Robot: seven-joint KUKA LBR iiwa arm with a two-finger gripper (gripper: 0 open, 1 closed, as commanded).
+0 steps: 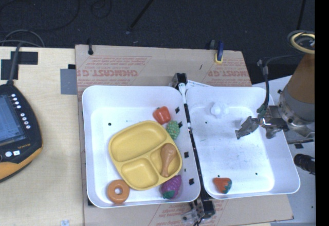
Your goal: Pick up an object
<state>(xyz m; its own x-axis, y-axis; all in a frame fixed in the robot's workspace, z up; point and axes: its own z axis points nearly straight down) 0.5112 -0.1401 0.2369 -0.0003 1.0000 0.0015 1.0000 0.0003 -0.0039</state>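
my gripper (pixel 255 126) hangs over the right bin (pixel 277 181), toward that bin's far right side, and its fingers look spread, one dark finger (pixel 247 127) reaching toward the bin's middle with nothing between them. i hold nothing.

the nearest thing worth taking in the right bin is the small strawberry (pixel 222 184), red-orange with a green top, lying at the bin's near edge, well apart from my gripper. a small white lump (pixel 217 110) sits near the bin's far wall; it is too pale against the bin for me to tell what it is.

to do this step well, i judge i should aim for the strawberry: travel toward the bin's near edge, stop directly above the fruit, and turn my wrist so the fingers close along the wall, not across it, since the fruit seems to sit close by the rim and a finger could catch there. i should keep the fingers wide on the way down, come low enough to straddle its body, then close gently, because a rounded toy may squirt out sideways.

beyond the right bin's left wall, the left bin (pixel 95 142) carries a yellow tray (pixel 134 143) with a drumstick (pixel 167 158), a donut (pixel 118 191), grapes (pixel 171 187) and a red pepper (pixel 162 115); those are farther off and crowded.
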